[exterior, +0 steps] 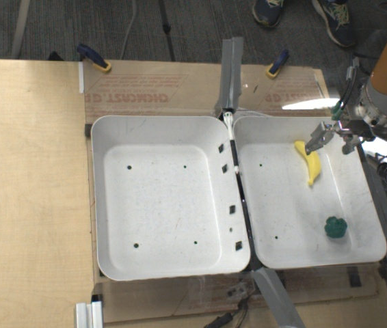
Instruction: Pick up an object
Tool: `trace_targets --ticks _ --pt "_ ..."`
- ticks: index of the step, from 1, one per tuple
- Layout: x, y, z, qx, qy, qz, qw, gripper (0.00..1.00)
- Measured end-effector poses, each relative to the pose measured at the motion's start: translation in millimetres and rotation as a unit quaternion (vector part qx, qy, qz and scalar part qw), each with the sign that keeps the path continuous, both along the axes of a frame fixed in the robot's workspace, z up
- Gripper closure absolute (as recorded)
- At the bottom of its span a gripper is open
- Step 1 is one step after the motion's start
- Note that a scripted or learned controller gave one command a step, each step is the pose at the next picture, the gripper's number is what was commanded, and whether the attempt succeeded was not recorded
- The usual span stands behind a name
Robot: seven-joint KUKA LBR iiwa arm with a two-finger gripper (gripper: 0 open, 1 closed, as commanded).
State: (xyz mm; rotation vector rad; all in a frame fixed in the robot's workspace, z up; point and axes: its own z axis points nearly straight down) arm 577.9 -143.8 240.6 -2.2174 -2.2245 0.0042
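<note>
Claw point(333, 139) above yellow banana point(310, 164)

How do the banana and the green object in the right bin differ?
The banana is yellow, long and curved; the green object is dark green, round and compact. The banana lies near the bin's far side, right by the gripper; the green object sits nearer the front corner, apart from it. Both rest in the right bin.

Gripper point(332, 139) fingers spread, low, R side

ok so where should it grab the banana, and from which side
Probably across the middle of the banana, coming straight down. It lies flat in the right bin, long and narrow, so closing across its short width looks easiest. The tool is at its upper end.
</note>
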Motion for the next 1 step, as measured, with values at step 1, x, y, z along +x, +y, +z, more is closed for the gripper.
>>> trace_targets --ticks 1 --pt "40.8 -46.4 -91.5 -0.0002 0.000 -0.110 0.9939 0.00"
